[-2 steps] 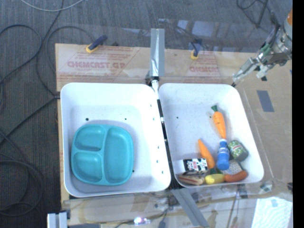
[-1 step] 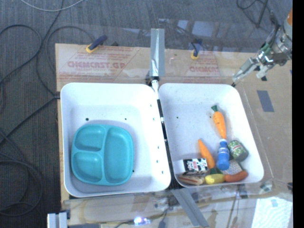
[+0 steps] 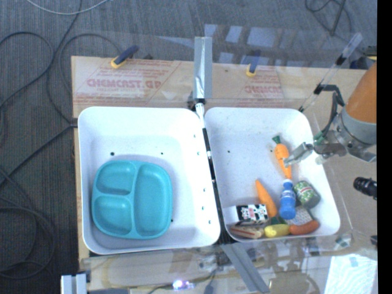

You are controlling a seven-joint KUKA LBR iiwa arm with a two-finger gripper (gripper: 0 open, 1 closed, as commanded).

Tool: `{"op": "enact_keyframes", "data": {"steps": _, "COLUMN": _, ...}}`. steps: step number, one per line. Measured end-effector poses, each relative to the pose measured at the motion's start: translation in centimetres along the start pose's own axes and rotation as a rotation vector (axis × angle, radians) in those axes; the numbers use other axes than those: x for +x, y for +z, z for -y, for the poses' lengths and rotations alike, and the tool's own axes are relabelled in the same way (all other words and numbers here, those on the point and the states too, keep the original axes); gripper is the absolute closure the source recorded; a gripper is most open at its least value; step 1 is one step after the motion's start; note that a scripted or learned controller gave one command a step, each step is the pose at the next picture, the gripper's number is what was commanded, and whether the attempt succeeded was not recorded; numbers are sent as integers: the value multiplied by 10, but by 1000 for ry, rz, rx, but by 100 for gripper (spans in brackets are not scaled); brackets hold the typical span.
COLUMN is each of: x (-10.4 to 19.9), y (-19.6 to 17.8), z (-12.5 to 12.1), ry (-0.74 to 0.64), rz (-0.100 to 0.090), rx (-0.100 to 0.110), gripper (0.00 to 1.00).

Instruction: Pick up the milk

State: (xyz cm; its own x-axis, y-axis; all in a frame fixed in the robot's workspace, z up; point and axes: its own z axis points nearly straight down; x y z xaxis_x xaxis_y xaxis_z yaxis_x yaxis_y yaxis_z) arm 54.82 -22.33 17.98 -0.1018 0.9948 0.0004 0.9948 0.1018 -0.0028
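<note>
Milk (image 3: 252, 213) lies untouched at the right bin's (image 3: 245, 133) near edge, the gripper (image 3: 300, 154) hovering farther right, empty, opening unclear.

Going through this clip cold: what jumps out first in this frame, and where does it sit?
The turquoise divided plate lies alone in the left bin, by far the biggest block of colour. Next comes the huddle of small things in the near corner of the right bin: two carrots, a blue-capped bottle and the cow-patterned milk carton lying by the front wall. The claw hangs over that bin's right side beside the upper carrot.
</note>
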Motion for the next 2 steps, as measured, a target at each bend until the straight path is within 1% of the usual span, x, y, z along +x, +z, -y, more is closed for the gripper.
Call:
{"op": "enact_keyframes", "data": {"steps": 1, "x": 0, "y": 0, "z": 0, "ry": 0, "rz": 0, "rx": 0, "gripper": 0}}
{"op": "enact_keyframes", "data": {"steps": 2, "x": 32, "y": -10, "z": -70, "ry": -23, "rz": 0, "rx": -3, "gripper": 0}}
